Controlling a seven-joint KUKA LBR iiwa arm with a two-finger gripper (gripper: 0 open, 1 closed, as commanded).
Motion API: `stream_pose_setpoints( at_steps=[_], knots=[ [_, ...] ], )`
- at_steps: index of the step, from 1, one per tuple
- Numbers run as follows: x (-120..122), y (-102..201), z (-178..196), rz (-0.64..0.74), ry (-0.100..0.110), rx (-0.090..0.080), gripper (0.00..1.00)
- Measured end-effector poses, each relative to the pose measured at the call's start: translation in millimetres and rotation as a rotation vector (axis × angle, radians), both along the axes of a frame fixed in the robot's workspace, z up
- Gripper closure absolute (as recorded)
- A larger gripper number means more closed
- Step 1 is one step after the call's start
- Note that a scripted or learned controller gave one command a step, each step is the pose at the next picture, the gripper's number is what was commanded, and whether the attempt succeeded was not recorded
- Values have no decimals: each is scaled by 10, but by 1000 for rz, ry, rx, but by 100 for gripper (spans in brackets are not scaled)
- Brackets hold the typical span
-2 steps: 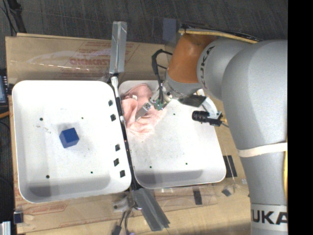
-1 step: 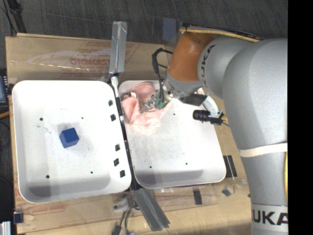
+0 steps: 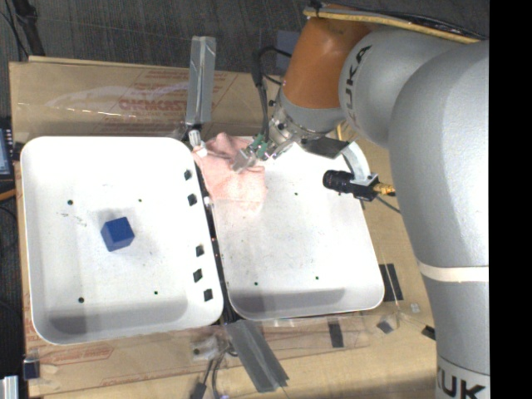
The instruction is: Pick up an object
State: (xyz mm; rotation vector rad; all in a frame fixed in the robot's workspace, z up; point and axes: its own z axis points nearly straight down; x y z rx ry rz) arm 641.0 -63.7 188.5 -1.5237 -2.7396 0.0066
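A crumpled pink cloth [image 3: 235, 175] lies in the far left corner of the right bin [image 3: 332, 256], against the divider. My gripper [image 3: 249, 155] reaches down from the orange-banded wrist and its tip sits on the cloth's upper right part. A fold of pink fabric bunches up around the fingertips. A small blue cube [image 3: 117, 233] rests on the floor of the left bin [image 3: 50, 289], left of its middle, far from the gripper.
The grey arm [image 3: 416, 115] covers the right bin's far right corner and the bench's right side. A grey upright post [image 3: 200, 81] stands behind the bins' divider. A black cable fitting [image 3: 347, 183] hangs over the right bin.
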Motion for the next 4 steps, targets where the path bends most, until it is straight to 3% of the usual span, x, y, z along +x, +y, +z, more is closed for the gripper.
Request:
stream_pose_setpoints(
  at_steps=[1, 2, 3, 4],
  knots=[
    [-91, -685, -840, 99, -1, 2, 100],
    [-255, -762, -886, -60, -11, 2, 100],
    [56, 123, -6, -165, 2, -1, 100],
    [55, 123, -7, -165, 2, -1, 0]
  ],
)
